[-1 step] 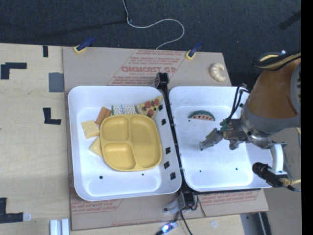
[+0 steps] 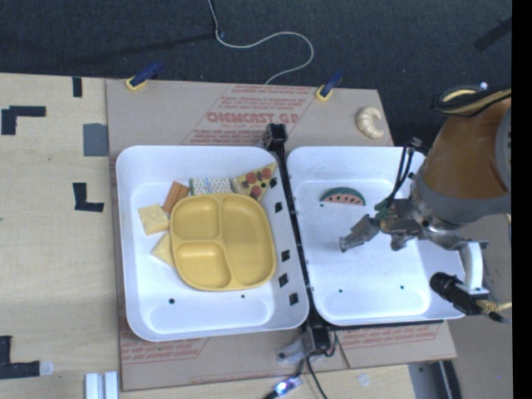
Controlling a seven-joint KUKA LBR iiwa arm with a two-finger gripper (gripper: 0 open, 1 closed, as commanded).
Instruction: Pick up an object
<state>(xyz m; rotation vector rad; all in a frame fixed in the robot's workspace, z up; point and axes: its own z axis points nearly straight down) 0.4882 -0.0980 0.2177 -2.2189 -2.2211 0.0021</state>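
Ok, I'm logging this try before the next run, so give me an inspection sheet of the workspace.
Surface: cardboard sheet on the bench, bearing left bin and right bin.
Job's things: yellow plate, cracker and small toy foods in the left bin; watermelon slice in the right bin.
Clutter: pale lump outside the bins.
Grippers: gripper over the right bin, nothing seen in it.
Cables: white wire behind the bench.
Surroundings: dark floor.

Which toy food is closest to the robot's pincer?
The watermelon slice. It lies in the right bin, the same bin the pincer hangs over. The other toy foods are grouped around the yellow divided plate in the left bin.
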